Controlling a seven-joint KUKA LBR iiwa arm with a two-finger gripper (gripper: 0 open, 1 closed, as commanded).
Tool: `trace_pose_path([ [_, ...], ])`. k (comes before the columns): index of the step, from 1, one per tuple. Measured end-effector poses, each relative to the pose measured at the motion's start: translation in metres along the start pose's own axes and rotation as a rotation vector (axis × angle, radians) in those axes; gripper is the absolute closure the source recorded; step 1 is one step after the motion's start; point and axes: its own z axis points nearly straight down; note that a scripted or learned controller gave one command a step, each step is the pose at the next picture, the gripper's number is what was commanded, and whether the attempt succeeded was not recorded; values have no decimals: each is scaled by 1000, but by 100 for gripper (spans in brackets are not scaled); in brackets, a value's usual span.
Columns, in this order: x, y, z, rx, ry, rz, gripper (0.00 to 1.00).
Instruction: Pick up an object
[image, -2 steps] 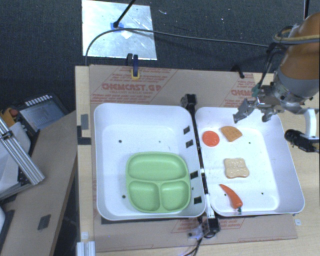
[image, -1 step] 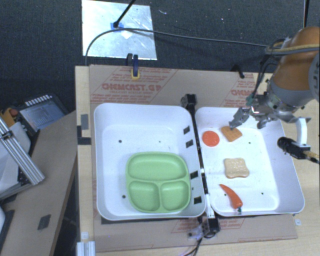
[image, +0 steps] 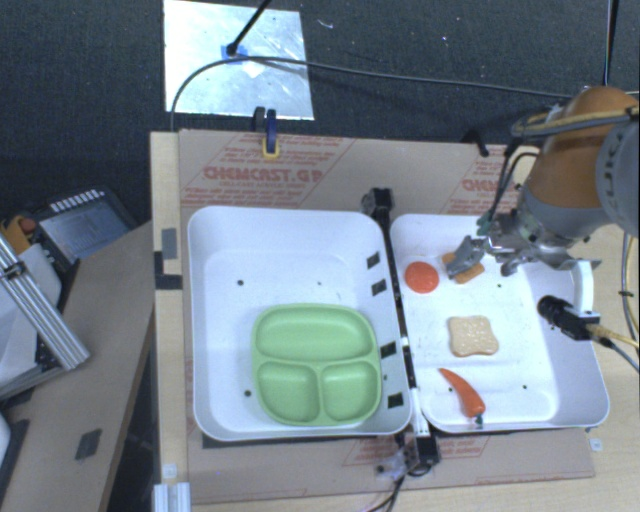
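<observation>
While the arm (image: 580, 160) leans in from three o'clock, its orange band riding high above the wrist, the claw (image: 468, 258) hangs over the upper part of the right bin (image: 570, 400). Between its fingers sits a small brown-orange piece (image: 466, 267), tilted a little, so the claw is clenched on that piece; whether the piece is lifted clear of the bin floor or touching it I cannot tell from this slant.

Just beside the piece, at about eight o'clock from it, lies a round red-orange disc (image: 422, 277), flat on the white floor, near the claw but apart from it. Toward six o'clock from the claw, near the middle of the same bin, rests a slice of toast (image: 472, 336), pale tan and roughly square. Farther down, near the bin's lower rim, lies a red-orange chili pepper (image: 463, 391), its tip pointing toward six o'clock. A black fitting (image: 562, 317) with a cable hangs off the arm over the bin's right side.

Over at nine o'clock the left bin (image: 230, 250) holds a green divided plate (image: 316, 362) in its lower half, with one long compartment and two smaller ones below it. Both bins stand touching along a middle seam, clipped together with black tabs, on a brown board (image: 300, 170).
</observation>
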Motion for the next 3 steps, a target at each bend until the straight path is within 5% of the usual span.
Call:
trace_pose_path([
  [1,3,-3,42,0,0,0,0],
  [2,2,-1,29,-6,-1,0,100],
  [3,-3,5,-17,-9,-2,-2,100],
])
